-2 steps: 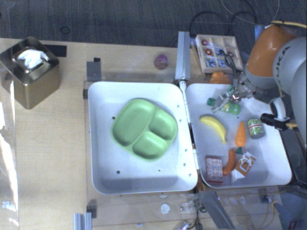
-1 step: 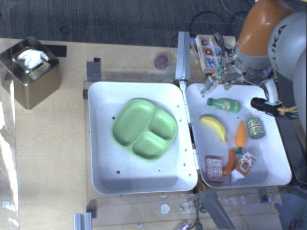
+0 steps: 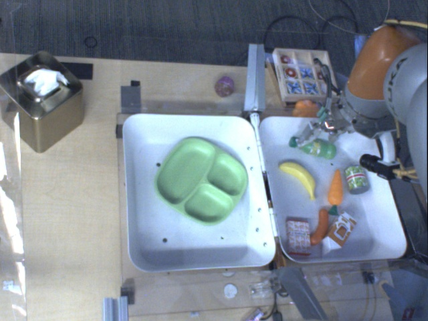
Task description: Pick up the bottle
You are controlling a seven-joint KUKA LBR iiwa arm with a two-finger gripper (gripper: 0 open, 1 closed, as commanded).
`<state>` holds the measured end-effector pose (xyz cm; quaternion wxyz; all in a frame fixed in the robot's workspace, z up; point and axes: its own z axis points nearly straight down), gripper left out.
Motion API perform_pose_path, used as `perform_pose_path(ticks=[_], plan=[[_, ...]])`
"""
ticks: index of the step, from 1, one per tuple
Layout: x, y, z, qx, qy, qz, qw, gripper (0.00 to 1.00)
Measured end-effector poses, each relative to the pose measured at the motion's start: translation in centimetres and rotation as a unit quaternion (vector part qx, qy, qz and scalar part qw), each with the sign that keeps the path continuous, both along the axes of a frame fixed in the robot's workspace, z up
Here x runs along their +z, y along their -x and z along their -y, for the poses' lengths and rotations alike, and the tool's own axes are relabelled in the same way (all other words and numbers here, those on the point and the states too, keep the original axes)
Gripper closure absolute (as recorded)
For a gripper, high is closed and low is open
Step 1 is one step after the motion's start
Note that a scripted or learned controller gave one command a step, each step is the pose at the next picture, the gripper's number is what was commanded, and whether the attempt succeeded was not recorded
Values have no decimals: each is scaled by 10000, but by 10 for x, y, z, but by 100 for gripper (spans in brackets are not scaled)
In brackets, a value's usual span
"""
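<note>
From the camera above the bench, a pale wooden benchtop fills most of the frame, with a dark grey carpeted floor running along the top edge. Two shallow white bins sit side by side at centre. The left bin carries a green divided plate with three compartments, lying near its middle. The right bin holds the small goods: a green bottle lies on its side in the upper part of that bin, with a yellow banana just below it, a small green can to the right, two orange carrots and a couple of small printed packets toward the lower edge.

The grey arm with its orange band enters at the upper right. Its gripper sits low over the upper part of the right bin, right at the bottle; whether its fingers are spread or pinching the bottle cannot be told from this angle.

In the upper left stands a brass-coloured square box with white tissue inside. A small purple ball rests on the bench above the left bin, and a patterned game board lies above the right bin, with black cables looping over the floor.
</note>
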<state>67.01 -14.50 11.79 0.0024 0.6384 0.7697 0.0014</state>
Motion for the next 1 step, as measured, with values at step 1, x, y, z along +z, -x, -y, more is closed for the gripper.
perform_pose_path(ticks=[1], plan=[[14, -3, -2, 21, 5, 50, 10000, 100]])
